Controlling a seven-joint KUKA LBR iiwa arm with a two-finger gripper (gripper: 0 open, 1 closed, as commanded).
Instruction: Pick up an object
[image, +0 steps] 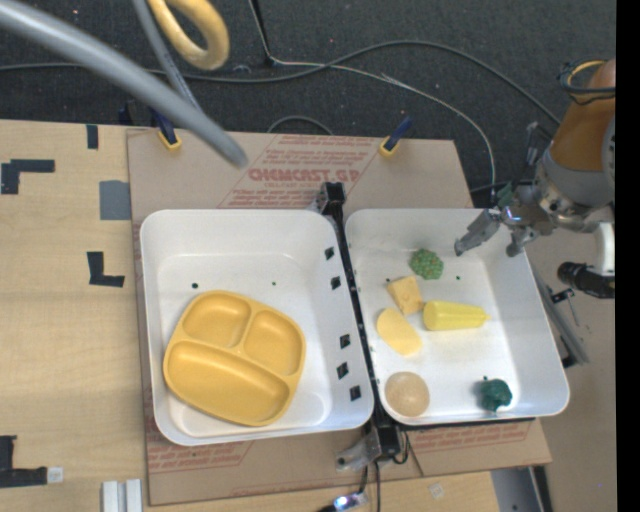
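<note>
My gripper (492, 245) hangs over the upper right part of the right bin (530, 330), open, with nothing between its fingers. Several small objects lie in that bin. A green broccoli-like piece (427, 264) sits just left of and below the gripper. Below it are a yellow cheese wedge (405, 294), a yellow corn cob (455, 317) and a pale yellow slice (399, 332). A tan round piece (407, 393) and a dark green object (494, 394) lie near the front wall.
The left bin (170, 240) holds a yellow divided plate (234, 356). A black divider (343, 300) runs between the two bins. Cables cross the dark floor behind, and a grey hose (120, 70) slants across the upper left.
</note>
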